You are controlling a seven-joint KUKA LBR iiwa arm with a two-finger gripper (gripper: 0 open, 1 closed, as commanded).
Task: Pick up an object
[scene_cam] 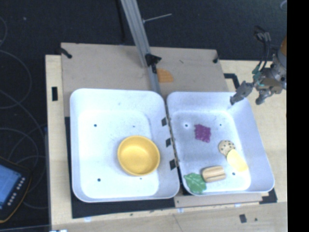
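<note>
At the far left edge, off the tabletop, lies part of a handheld device with a blue screen; nothing on it can be read. The left bin holds a single yellow bowl, upright and set toward the bin's lower right, well clear of the walls, which would leave room for a grasp on its rim. A grey metal rail slants down from the top to the seam between the bins, where dark clips appear to join them.

The right bin holds the smaller candidates. A purple crumpled piece sits alone near the middle. Lower down, a green leafy item lies in the front left corner, just beside a tan roll-shaped piece. To their right a spotted cookie-like disc touches or nearly touches a pale yellow lemon-like object. The clustering probably makes the purple piece the easiest pick, being apart from the rest.

The gripper hangs at the right bin's upper right corner, over the rim and away from every object. Its jaws are spread apart and released, with nothing between them; the grasp has not yet begun.

No brand, label or writing is legible anywhere.
</note>
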